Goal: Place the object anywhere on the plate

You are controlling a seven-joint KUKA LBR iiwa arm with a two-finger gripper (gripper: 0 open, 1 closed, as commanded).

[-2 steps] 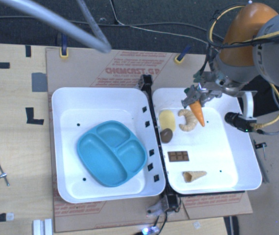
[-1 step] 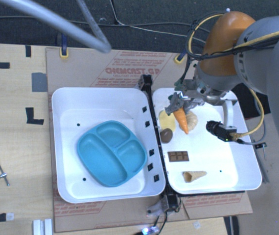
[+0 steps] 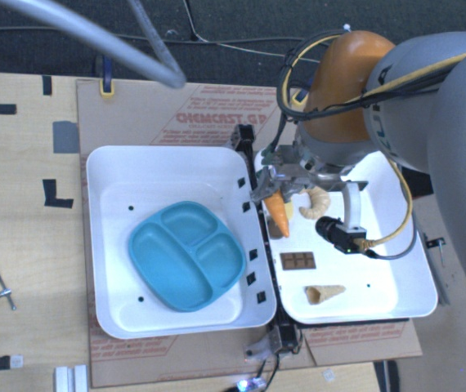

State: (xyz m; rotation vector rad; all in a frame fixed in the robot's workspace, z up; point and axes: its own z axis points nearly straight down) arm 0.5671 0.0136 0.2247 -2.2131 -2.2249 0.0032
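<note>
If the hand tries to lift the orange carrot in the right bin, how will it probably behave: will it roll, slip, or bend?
The carrot looks tapered and rounded, so a push would probably make it roll in a curve rather than straight. Its surface appears smooth, perhaps plastic, so it might slip from a narrow grip. It seems rigid and small, likely light. It lies near the wall of the right bin, which may limit access.

The two-finger gripper [image 3: 286,188] sits under the grey arm's wrist, so whether its fingers are apart or closed cannot be told. The far end of the orange carrot-shaped toy [image 3: 277,212] is covered by that gripper — contact is unclear. The right-hand shallow white bin [image 3: 417,296] loses its far right corner beneath the arm. A blurred grey bar [image 3: 69,23] crosses the far left corner — cut off by the edge.
</note>
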